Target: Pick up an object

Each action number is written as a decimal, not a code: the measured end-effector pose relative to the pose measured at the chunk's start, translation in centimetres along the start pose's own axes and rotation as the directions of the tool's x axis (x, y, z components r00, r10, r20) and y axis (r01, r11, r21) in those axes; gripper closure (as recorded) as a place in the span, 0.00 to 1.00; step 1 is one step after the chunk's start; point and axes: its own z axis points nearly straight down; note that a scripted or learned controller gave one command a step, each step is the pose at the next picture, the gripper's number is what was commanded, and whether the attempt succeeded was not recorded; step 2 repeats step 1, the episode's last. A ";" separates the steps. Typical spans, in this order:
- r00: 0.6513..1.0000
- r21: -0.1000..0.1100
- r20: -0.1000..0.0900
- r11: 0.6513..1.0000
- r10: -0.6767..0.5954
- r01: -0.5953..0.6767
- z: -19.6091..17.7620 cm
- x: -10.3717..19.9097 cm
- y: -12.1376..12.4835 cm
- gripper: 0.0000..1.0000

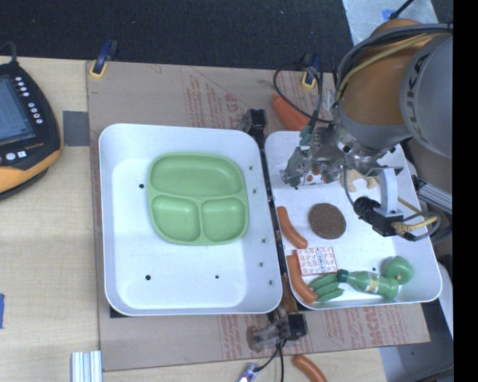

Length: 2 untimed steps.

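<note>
Two bins (111,213) were used; gripper (309,168) was poised at right bin's (430,285) far-left corner for picking, jaw state indiscernible.

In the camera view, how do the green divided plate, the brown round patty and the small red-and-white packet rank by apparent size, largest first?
1. Green divided plate, clearly largest.
2. Brown round patty.
3. Red-and-white packet, close to the patty in size, so this order is uncertain.

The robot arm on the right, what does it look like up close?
The bulky rounded grey robot arm wears a broad orange band just above its wrist. Black cables loop around it and trail toward a small metallic end effector of dark and silvery parts. Part of a dark letter marking shows on the grey casing.
</note>
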 end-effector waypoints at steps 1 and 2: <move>1.000 0.002 0.001 1.000 -0.001 0.001 0.1 5.0 -0.8 1.00; 1.000 0.002 0.001 1.000 -0.001 0.001 0.1 5.0 -0.8 1.00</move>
